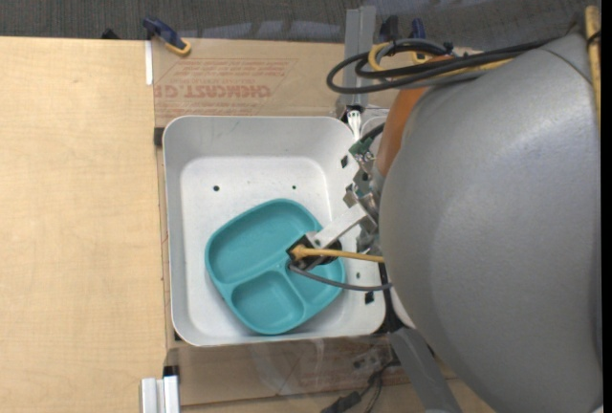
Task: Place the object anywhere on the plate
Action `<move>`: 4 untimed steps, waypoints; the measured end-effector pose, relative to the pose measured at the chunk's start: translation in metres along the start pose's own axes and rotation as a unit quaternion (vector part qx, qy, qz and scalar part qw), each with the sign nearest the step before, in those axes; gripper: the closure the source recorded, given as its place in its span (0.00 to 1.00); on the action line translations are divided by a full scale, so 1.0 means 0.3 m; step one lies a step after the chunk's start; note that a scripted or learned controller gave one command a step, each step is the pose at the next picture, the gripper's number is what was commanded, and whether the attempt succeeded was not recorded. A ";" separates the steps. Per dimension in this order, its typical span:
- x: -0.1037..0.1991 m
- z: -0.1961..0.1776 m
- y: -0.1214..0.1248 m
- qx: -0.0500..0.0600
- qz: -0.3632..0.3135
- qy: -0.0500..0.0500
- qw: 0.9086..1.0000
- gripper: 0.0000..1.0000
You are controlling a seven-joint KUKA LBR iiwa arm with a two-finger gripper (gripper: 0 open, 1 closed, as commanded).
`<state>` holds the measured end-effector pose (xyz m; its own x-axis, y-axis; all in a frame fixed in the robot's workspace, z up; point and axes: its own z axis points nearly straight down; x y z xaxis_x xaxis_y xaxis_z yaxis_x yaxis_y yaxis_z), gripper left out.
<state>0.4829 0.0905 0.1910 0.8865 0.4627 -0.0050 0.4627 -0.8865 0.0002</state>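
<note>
A teal plate with a raised divider lies in the left white bin, toward the bin's front right. Its compartments look bare where they show. The big grey arm covers the right side of the view. My gripper hangs at the bin's right wall, just above the plate's right edge, and is largely hidden under the arm. The arm's bulk hides the plate's right rim.
The bin's white floor shows behind and left of the plate. A brown cardboard sheet lies behind the bin and a pale wooden bench top stretches to the left. Cables loop above the arm.
</note>
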 end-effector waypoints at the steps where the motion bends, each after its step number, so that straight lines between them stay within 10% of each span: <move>1: 0.065 0.010 -0.168 0.000 -0.084 -0.001 0.996 1.00; 2: 0.171 -0.011 -0.146 0.000 -0.070 0.000 0.998 1.00; 3: 0.423 -0.153 -0.294 -0.001 -0.162 0.000 0.987 1.00; 4: 0.320 0.322 -0.351 0.000 -0.122 0.000 0.993 1.00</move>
<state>0.5189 0.2280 0.0938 0.7478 0.6639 -0.0046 0.6639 -0.7478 -0.0011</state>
